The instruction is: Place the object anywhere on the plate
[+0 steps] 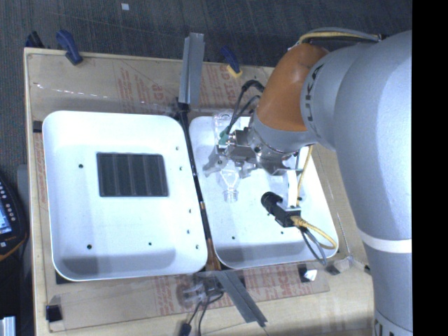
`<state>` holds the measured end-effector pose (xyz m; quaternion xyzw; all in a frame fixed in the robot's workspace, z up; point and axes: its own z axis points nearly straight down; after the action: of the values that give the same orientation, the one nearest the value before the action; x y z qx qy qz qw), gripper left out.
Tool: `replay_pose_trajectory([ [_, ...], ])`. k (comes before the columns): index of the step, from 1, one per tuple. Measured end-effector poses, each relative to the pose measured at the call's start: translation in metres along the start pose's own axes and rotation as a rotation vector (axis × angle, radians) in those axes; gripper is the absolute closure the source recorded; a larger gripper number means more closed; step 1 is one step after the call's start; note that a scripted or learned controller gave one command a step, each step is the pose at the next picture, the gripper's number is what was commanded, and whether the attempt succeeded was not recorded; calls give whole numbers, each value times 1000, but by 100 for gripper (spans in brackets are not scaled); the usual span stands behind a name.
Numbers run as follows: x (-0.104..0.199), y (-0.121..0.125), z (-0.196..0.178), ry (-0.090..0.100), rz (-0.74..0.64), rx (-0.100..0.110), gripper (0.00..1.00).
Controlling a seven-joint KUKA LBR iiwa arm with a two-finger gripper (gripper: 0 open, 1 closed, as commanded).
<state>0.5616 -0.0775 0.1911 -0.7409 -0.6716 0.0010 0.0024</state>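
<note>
Gripper (229,182) over the right bin (241,247), fingers apart, nothing between them. Best to find the object first, then carry toward the dark plate (132,174).

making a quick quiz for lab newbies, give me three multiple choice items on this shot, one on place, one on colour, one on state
1. Where does the dark ribbed plate lie?
A) in the left bin
B) in the right bin
C) on the bench outside the bins

2. What colour is the band above the wrist of the arm?
A) blue
B) orange
C) green

3. How does the plate sit?
A) standing on edge
B) lifted by the arm
C) flat on the bin floor

Answers:
1 A, the plate sits mid-floor in the left bin.
2 B, the band is orange against the grey arm.
3 C, its whole ribbed top faces the camera, while the gripper is over the right bin.
</note>
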Motion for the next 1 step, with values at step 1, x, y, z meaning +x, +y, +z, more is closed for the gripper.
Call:
replay_pose_trajectory([
  [1,54,78,0,-1,28,-1,100],
])
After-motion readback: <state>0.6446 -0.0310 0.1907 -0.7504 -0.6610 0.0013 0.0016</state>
